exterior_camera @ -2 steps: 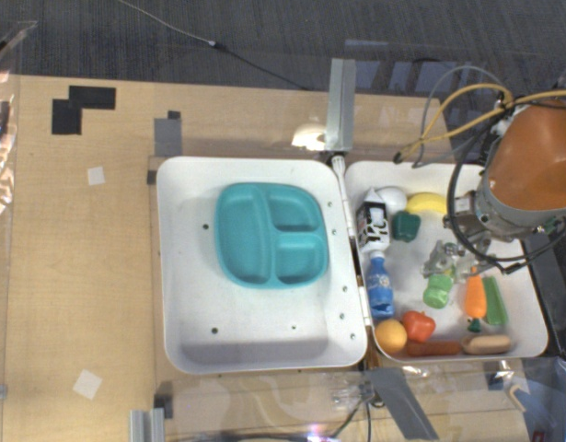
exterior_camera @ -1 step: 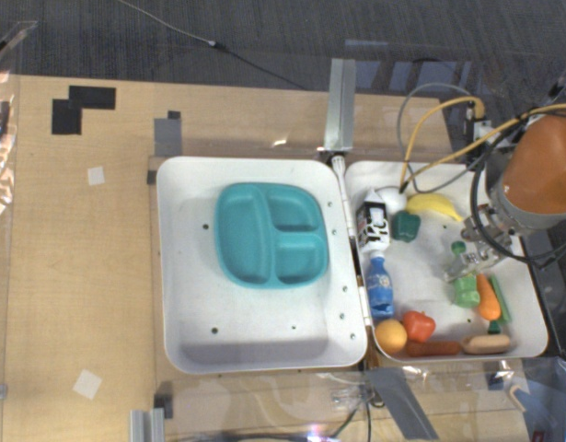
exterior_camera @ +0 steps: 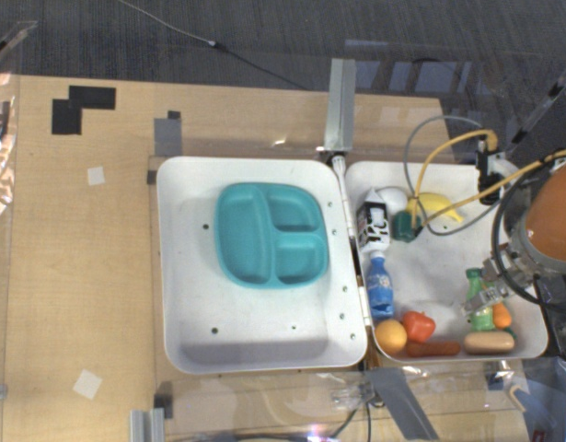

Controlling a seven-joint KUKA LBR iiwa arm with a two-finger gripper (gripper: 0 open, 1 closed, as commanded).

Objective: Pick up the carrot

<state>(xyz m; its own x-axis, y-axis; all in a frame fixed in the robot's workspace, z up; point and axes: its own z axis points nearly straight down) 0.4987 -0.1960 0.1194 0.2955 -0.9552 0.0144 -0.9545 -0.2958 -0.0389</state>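
**Me:** I have the gripper (exterior_camera: 492,288) low over the right bin (exterior_camera: 448,274), at its right side near the near wall. I can't tell from this angle how its tips are set; cables and the wrist crowd that spot.

**Colleague:** And the carrot?

**Me:** The carrot (exterior_camera: 492,316) lies just under the tool, small and orange with a green top (exterior_camera: 476,288) pointing to the far side. I think the green part is touching the tool, but the view is too cluttered there to be sure. Nothing shows me a hold on it.

**Colleague:** What crowds it?

**Me:** A tan sausage-shaped piece (exterior_camera: 489,342) lies just beside it on the near side, against the bin wall. A red tomato (exterior_camera: 418,325) and an orange fruit (exterior_camera: 390,335) sit further left, well clear.

**Colleague:** So how do you take it?

**Me:** I'd close across the orange body, not the leafy end, which would likely slip. I'd come straight down and lift straight up, so the tan piece and the wall aren't dragged.
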